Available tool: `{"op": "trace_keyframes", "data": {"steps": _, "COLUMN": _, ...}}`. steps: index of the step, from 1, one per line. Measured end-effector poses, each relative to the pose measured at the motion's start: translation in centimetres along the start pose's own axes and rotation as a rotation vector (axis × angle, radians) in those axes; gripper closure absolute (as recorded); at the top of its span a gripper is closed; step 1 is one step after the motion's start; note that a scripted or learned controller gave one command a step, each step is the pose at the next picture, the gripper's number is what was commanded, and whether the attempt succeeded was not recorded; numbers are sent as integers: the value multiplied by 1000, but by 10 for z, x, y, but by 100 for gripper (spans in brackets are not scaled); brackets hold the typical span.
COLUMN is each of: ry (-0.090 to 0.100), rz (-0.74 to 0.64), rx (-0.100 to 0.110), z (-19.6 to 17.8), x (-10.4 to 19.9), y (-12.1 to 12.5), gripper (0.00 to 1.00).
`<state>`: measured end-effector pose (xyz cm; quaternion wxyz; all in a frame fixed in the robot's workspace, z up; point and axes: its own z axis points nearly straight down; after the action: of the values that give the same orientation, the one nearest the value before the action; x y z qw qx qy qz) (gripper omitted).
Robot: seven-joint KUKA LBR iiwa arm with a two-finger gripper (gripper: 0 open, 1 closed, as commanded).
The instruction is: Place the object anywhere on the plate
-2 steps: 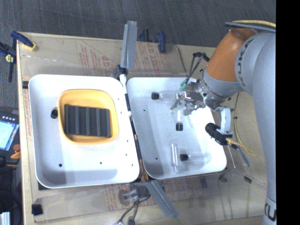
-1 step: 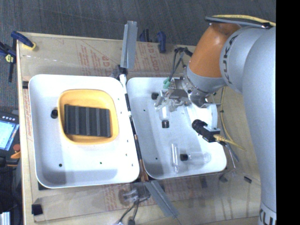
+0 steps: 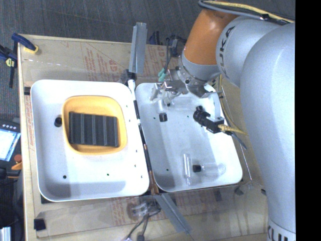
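Gripper (image 3: 168, 92) hovering over right bin's (image 3: 170, 182) far-left corner, grip state unclear — should be descending squarely onto clear object (image 3: 193, 168) — plate (image 3: 93, 104) waiting left.

The arm (image 3: 261, 84) fills the right side of the frame as a bulky, smooth, pale grey casing with rounded contours. Toward the upper middle sits a glossy orange band (image 3: 205, 36), and dark lettering runs along the grey shell just beside it. A thin yellowish cable (image 3: 241, 8) arcs over the top of the band. Below the band, the wrist narrows to a grey metal flange carrying small black fittings and thin wires, the gripper (image 3: 165, 92) at its left end.
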<state>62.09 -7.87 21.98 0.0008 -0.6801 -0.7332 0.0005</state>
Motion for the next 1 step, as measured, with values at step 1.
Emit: {"op": "trace_keyframes", "data": {"steps": 1, "ry": 1, "rz": -263, "rx": 3, "z": 29, "x": 40, "y": -1, "gripper": 100}}
